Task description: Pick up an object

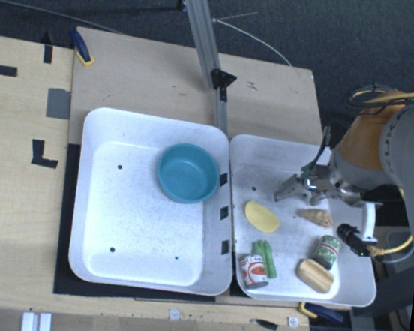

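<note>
Objects for picking lie in the right white bin [242, 154], and we take them from the frame's bottom edge upward. Lowest are a red-and-white can [253, 271] on its side and a tan wooden block [315, 275] at lower right. Just above, we see a green ridged stick [264, 258] touching the can, and a small green-labelled tin [325, 251]. Higher sits a flat yellow oval piece [261, 217], then a pale cone-shaped shell [315, 216]. Directly above the shell hangs the gripper [308, 188], its fingers spread apart with nothing between them. In the left white bin [84, 182], a round blue bowl [188, 173] rests near the upper right corner.
</note>
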`<state>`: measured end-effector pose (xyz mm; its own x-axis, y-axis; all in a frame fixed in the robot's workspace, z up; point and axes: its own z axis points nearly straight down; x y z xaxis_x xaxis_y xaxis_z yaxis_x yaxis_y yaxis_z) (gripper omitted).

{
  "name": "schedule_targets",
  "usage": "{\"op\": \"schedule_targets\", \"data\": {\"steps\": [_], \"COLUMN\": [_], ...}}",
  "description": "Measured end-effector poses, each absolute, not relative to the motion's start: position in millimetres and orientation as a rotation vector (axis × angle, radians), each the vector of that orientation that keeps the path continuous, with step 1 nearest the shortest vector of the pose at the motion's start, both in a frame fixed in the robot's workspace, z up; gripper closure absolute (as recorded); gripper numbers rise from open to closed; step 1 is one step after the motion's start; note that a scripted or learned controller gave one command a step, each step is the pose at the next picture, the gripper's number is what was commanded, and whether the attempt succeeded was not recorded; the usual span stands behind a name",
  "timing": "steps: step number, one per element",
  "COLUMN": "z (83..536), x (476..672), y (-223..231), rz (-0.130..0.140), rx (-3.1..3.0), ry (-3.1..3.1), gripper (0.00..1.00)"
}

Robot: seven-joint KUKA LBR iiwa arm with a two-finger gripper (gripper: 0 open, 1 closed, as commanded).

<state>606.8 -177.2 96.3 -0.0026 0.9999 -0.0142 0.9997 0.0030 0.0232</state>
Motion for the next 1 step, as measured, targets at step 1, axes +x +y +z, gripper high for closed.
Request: {"op": "schedule_targets", "data": {"steps": [1], "z": [100.2], "x": [601.7], "y": [-174.0], "rz": [-0.002], "rx": [2.215], "ry": [2.221], "gripper": [1.0]}}
